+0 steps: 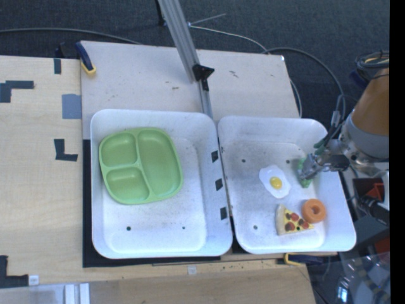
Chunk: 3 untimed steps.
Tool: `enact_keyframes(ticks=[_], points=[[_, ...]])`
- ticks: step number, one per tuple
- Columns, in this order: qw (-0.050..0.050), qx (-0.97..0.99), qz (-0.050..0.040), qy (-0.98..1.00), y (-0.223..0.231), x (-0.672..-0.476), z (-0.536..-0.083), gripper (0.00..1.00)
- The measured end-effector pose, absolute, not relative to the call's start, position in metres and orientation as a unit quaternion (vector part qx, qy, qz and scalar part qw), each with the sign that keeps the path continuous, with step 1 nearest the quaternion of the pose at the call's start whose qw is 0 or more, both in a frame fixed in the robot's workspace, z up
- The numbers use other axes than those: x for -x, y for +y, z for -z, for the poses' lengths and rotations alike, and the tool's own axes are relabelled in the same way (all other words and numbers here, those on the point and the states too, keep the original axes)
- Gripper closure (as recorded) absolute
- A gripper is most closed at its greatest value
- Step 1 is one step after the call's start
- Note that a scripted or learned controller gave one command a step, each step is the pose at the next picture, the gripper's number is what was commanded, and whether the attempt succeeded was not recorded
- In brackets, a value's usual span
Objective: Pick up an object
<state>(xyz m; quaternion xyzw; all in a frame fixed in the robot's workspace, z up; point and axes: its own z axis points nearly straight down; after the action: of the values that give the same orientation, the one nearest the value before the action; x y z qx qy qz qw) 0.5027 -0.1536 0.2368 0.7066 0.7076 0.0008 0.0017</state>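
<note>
In the right bin (253,138) lie a toy fried egg (274,182), a pizza slice (290,220) and an orange donut (314,211). My gripper (309,167) is low over the bin's right side, just right of the egg and above the donut. A small green object (305,181) peeks out right under the gripper, mostly hidden by it. Whether the gripper is touching it I cannot tell. The arm (373,116) comes in from the right edge.
The left bin (152,233) holds a green divided plate (140,164). A metal post (183,37) slants down to the gap between the bins. Cables run over the bench behind the right bin.
</note>
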Motion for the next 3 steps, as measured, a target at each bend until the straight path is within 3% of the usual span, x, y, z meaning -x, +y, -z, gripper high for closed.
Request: enact_keyframes(ticks=[2, 3], points=[[-0.001, -0.705, -0.0005, 0.71, -0.049, -0.541, -0.248, 1.0], [-0.002, -0.705, 0.0007, 0.709, 0.004, -0.544, -0.239, 1.0]])
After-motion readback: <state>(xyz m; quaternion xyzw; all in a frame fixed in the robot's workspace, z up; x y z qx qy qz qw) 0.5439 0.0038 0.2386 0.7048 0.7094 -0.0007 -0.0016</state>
